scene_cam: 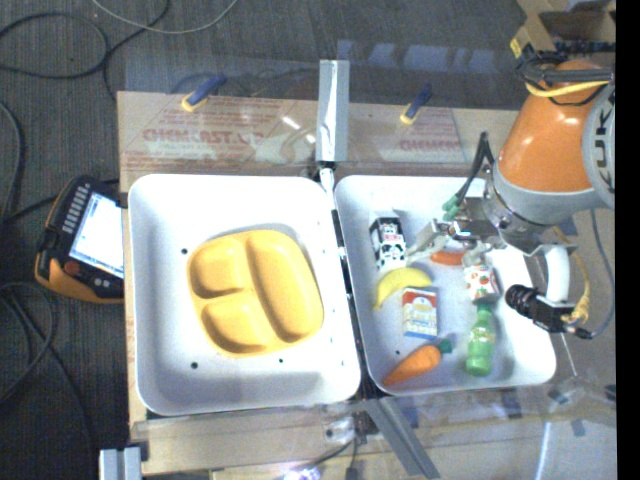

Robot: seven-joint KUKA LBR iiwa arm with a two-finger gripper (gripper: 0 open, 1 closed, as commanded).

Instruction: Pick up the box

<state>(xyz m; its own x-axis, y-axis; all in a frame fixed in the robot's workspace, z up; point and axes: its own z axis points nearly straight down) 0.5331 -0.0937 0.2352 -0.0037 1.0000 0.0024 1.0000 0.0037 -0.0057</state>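
The approach step is judged in hand: the gripper (447, 236), whose state cannot be told, is poised at right of centre, and descent onto the small carton box (420, 313) below it is called for.

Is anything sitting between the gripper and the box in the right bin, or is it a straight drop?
The gripper hangs over the upper part of the right bin. The box lies lower down, near the bin's middle. The banana touches the box's upper left edge, and the carrot lies just below it. Nothing lies on top of the box.
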